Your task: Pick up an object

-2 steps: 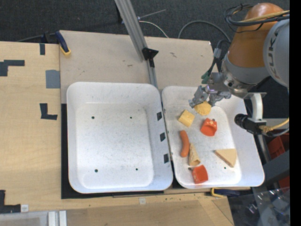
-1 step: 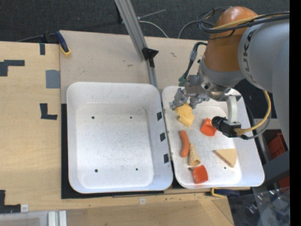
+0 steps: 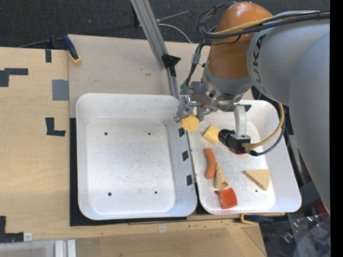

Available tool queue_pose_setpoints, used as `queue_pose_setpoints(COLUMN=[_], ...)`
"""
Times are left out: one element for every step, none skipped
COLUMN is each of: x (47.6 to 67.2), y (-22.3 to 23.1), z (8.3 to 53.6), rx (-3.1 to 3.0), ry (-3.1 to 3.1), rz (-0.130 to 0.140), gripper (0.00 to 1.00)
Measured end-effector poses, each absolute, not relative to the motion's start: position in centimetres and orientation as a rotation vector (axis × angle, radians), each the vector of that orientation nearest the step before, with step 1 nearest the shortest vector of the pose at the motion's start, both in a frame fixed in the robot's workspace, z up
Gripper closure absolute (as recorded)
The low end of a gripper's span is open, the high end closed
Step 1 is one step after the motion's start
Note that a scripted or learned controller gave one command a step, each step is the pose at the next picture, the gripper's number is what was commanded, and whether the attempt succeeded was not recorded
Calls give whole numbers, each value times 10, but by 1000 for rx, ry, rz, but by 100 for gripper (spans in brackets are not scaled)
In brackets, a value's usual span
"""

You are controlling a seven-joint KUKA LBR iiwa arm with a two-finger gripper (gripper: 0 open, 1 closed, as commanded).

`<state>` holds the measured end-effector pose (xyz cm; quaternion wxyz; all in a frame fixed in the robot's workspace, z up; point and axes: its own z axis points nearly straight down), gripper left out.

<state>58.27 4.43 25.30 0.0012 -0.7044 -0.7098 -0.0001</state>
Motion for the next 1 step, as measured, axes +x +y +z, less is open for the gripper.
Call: queue_pose_setpoints(x=[592], y=[94], z=[254], rx=[-2212], ry=[-2228], rz=[0], gripper=[100])
